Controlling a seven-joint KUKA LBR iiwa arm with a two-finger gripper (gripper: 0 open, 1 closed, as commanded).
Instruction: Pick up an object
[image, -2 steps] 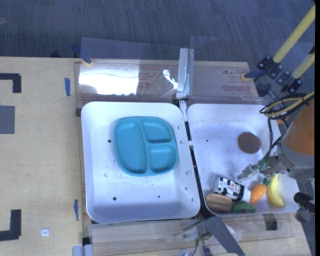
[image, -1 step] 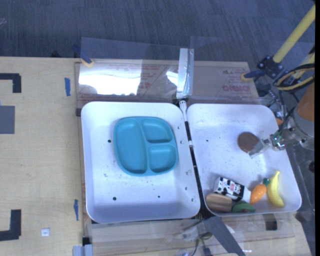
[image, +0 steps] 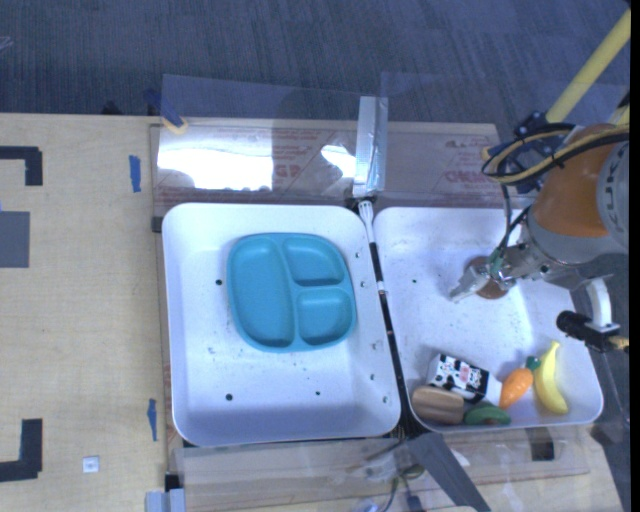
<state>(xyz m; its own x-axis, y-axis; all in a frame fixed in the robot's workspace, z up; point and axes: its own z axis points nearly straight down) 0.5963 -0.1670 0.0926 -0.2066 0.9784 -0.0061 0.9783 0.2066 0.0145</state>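
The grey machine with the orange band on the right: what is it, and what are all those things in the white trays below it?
That is a robot arm, seen by a single camera fixed above the bench and looking down at a slant. Its hand hangs over the right shallow white bin; a small brown thing sits right at its tip, but I cannot tell whether it is gripped.

The left shallow white bin holds a turquoise plastic plate with three compartments.

Toys lie in the right bin's near corner: a yellow toy banana, an orange toy carrot, a black-and-white patterned little box, a tan bread-like piece and a small green piece. The arm's job is to pick one object up.
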